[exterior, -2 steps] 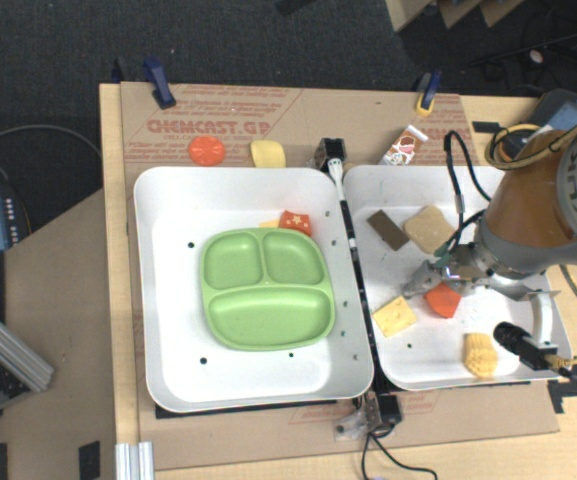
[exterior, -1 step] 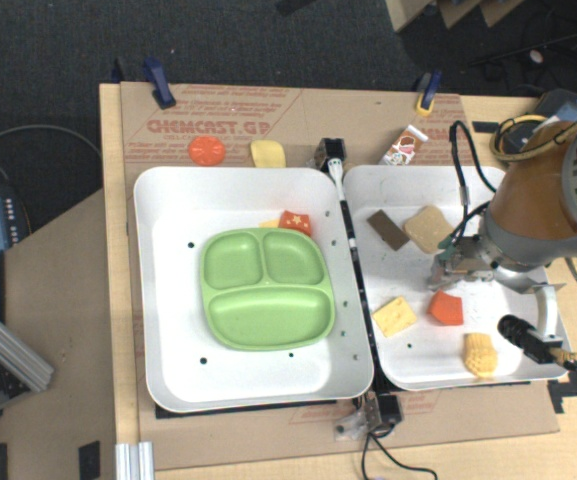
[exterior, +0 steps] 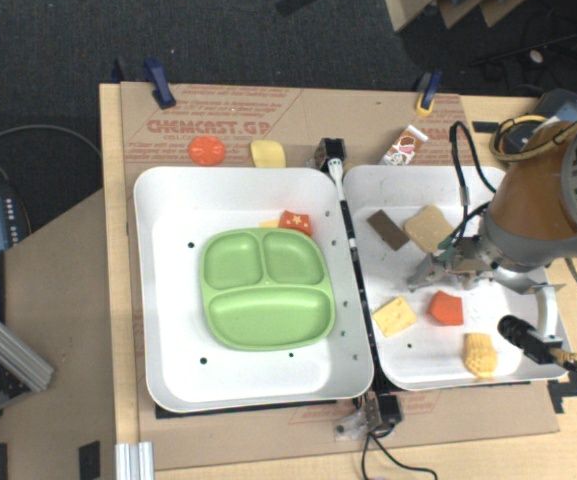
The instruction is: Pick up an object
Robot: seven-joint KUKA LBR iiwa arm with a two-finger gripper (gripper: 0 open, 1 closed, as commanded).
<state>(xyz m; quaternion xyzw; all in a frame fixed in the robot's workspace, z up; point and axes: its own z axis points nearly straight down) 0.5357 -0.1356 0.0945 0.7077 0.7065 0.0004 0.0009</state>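
Note:
The right bin (exterior: 408, 183) holds several small objects. An orange-red block (exterior: 446, 309) lies near its middle, with a yellow cheese wedge (exterior: 395, 317) to its left. A yellow corn-like piece (exterior: 480, 354) sits near the front. A tan block (exterior: 429, 227) and a dark brown bar (exterior: 388, 231) lie toward the back. My gripper (exterior: 444, 271) hangs low over the right bin, just above the orange-red block and in front of the tan block. No object shows between its tips.
The left bin (exterior: 163, 268) bears a green divided plate (exterior: 266, 288), with a red strawberry piece (exterior: 295, 222) behind it. On the bench behind the bins lie an orange piece (exterior: 206, 150), a yellow piece (exterior: 267, 153) and a small carton (exterior: 404, 147).

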